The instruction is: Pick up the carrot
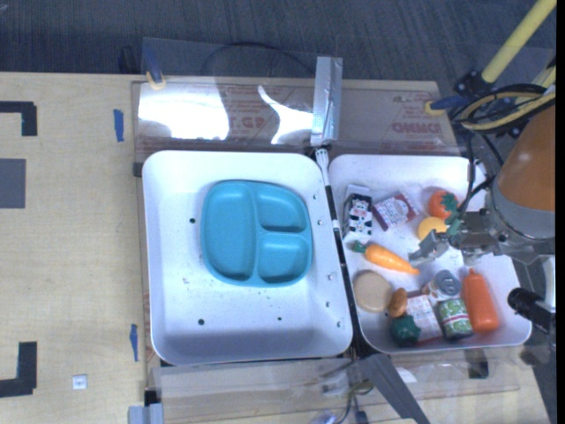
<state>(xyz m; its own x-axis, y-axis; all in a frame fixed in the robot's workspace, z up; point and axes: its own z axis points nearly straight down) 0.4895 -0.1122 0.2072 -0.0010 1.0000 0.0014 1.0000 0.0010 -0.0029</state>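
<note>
In the right bin (pixel 494 168), a little left of its middle, lies the carrot (pixel 388 257), flat on the white floor with its green tuft toward the bin's left wall and its orange taper pointing right, toward the gripper (pixel 430 247). It looks like a small toy: smooth bright orange body, short green top, slightly tilted so the tip sits lower in the view than the tuft. It touches nothing that would pin it, though a tan round disc (pixel 372 291) sits just below it and a black-and-white carton (pixel 357 215) just above, so the approach is probably easiest from the open right side.

The gripper hangs just beside the carrot's tip, its 2 grey fingers slightly parted and nothing between them; it has hold of no object. Around it the clutter is dense: a yellow piece (pixel 432 227) and an orange fruit (pixel 440 203) above, a metal can end (pixel 447 283) and an orange bottle (pixel 480 300) below. My guess is the arm is lining up for the grasp, not yet down on it.

The left bin (pixel 177 325) carries a blue divided plate (pixel 258 233), well apart from the work
</note>
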